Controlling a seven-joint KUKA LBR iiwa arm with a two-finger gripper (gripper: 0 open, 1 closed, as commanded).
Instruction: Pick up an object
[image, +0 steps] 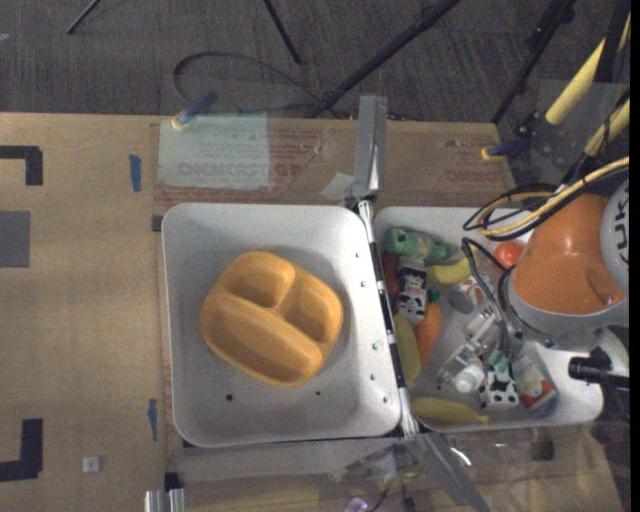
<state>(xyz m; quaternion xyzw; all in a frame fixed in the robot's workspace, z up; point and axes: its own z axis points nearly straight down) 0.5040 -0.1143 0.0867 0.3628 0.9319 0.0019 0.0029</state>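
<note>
Toys (440, 320) crowd right bin (590, 412) | pincer (478, 362) among them, walls near

Reddish mirrored print on the clear sheet (262, 160) behind the bins is illegible.

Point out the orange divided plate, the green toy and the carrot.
orange divided plate (271, 317): camera view, on the ridge between its compartments.
green toy (407, 241): camera view, on its body at the right bin's top left.
carrot (429, 330): camera view, on its middle.
</note>
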